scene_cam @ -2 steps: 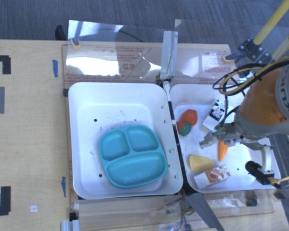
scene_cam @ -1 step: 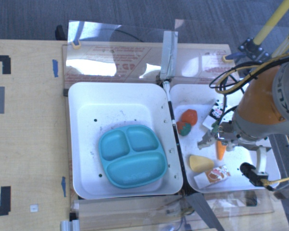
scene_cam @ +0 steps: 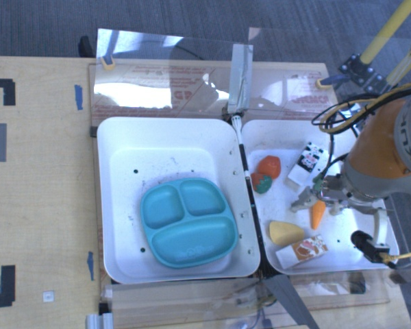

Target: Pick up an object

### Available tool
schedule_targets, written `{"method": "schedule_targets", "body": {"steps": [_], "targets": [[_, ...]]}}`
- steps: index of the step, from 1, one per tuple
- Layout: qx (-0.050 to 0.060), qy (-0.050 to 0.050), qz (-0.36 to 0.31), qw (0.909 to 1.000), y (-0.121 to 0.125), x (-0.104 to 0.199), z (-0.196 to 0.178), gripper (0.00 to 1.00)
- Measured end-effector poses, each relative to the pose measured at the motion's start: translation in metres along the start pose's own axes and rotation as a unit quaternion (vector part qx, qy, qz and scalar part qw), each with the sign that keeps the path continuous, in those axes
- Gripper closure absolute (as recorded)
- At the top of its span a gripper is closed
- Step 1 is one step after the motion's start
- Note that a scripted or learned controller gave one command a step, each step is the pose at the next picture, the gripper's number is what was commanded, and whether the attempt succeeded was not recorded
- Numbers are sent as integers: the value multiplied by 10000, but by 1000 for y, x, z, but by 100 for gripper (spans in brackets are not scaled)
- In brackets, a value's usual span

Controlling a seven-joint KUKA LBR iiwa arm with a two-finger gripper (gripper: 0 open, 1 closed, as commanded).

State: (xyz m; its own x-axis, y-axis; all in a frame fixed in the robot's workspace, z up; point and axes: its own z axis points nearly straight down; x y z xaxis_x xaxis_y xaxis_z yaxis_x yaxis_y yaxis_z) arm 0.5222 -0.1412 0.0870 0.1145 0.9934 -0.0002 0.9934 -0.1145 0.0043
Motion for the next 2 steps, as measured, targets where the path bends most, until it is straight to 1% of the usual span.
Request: {"method": "schedule_targets", "body": {"steps": [1,2], "targets": [[-30,-8,3,10000,2,0,-11,100],[-3,-10,-1061,9943,-6,15,-1,100]]}}
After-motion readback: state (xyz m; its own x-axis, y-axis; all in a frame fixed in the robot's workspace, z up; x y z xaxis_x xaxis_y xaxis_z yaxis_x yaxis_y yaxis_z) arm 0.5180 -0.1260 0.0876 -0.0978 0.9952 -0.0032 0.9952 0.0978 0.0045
